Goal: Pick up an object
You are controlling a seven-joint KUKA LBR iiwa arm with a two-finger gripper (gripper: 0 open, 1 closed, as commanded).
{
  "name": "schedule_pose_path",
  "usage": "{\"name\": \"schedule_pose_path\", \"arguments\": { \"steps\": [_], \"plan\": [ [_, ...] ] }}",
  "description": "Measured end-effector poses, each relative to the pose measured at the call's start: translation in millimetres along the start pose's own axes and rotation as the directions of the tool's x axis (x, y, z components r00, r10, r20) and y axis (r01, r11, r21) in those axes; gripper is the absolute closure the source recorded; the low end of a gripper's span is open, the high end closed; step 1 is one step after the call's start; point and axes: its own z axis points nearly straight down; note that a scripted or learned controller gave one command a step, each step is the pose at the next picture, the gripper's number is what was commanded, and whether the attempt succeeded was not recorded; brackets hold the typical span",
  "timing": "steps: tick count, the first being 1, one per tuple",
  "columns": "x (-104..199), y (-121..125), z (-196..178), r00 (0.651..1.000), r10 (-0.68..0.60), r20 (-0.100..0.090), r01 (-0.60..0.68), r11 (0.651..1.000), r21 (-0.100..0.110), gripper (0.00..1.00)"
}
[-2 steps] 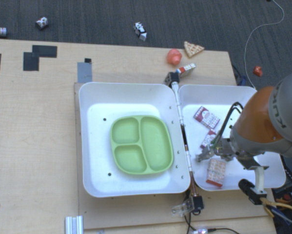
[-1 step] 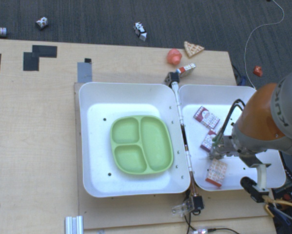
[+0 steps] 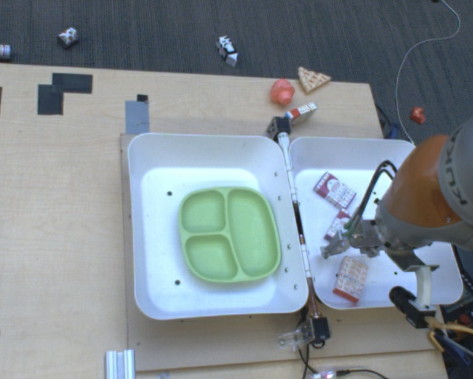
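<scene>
The right bin (image 3: 315, 290) holds small red and white packets: one (image 3: 333, 189) near its back, one (image 3: 351, 279) near its front, and another (image 3: 336, 226) between them, partly under the gripper. My gripper (image 3: 338, 243) hangs low over the middle of this bin, just above the front packet and beside the middle one. Nothing shows between its fingers. The grey arm with its orange band (image 3: 426, 188) covers the bin's right half.
The left bin (image 3: 141, 212) holds a green three-compartment plate (image 3: 230, 234). Behind the bins on the bench lie a red ball (image 3: 282, 91), a pizza-slice toy (image 3: 313, 78) and a small tube (image 3: 303, 111). Cables run near the front right corner.
</scene>
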Motion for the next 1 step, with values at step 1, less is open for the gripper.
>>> {"name": "schedule_pose_path", "arguments": {
  "steps": [1],
  "plan": [
    [5.2,-2.5,11.2,1.000,0.003,0.002,-0.003,1.000,0.005,0.00]
  ]
}}
